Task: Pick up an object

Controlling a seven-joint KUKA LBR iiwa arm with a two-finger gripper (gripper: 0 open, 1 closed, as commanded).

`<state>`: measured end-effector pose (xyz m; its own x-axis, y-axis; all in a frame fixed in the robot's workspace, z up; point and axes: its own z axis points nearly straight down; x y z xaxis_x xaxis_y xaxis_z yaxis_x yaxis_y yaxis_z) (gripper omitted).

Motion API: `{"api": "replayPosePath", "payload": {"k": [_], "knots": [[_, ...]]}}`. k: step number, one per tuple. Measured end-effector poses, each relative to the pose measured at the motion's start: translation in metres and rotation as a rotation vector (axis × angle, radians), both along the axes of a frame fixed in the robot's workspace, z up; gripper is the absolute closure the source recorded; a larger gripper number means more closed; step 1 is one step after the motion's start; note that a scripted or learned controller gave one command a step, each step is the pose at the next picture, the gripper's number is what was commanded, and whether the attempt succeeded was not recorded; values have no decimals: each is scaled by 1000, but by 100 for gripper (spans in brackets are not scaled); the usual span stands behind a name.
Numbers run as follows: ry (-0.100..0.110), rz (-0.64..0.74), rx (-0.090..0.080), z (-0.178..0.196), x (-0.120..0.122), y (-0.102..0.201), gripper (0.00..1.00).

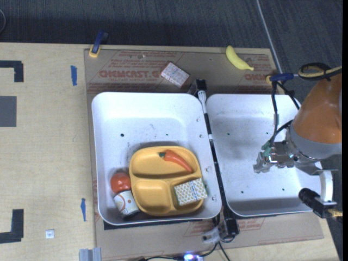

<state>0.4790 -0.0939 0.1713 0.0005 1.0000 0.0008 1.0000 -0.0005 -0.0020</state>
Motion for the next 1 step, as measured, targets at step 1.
{"api": "replayPosePath", "payload": {"k": [1], "knots": [[-2,0,-1,-1,0,-12,100]]}}
